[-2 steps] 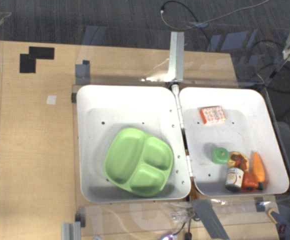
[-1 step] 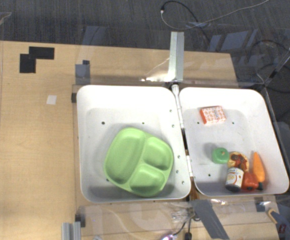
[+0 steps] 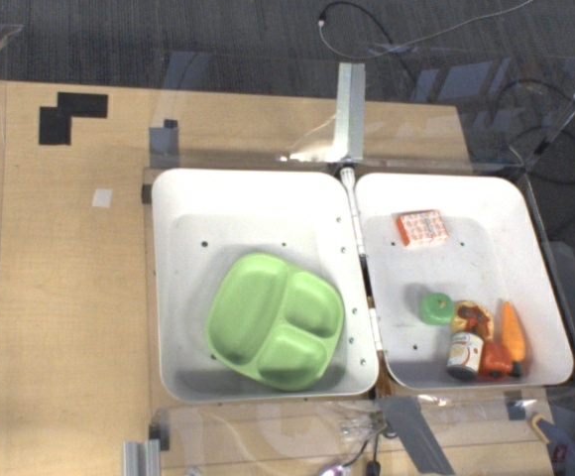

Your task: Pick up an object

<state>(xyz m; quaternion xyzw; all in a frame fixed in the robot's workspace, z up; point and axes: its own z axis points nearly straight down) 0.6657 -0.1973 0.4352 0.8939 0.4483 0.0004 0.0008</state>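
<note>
Camera view: green plate lies lower centre in left bin. Right bin holds red box upper middle; green lid, bottle, carrot clustered lower right, carrot's long axis near-vertical. Gripper state: cannot tell.

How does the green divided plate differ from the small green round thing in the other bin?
The green divided plate is far larger than the small green round thing. The plate lies alone in the left bin; the round thing sits in the right bin beside other items. The plate has compartments; the round thing has none. Both are green.
</note>
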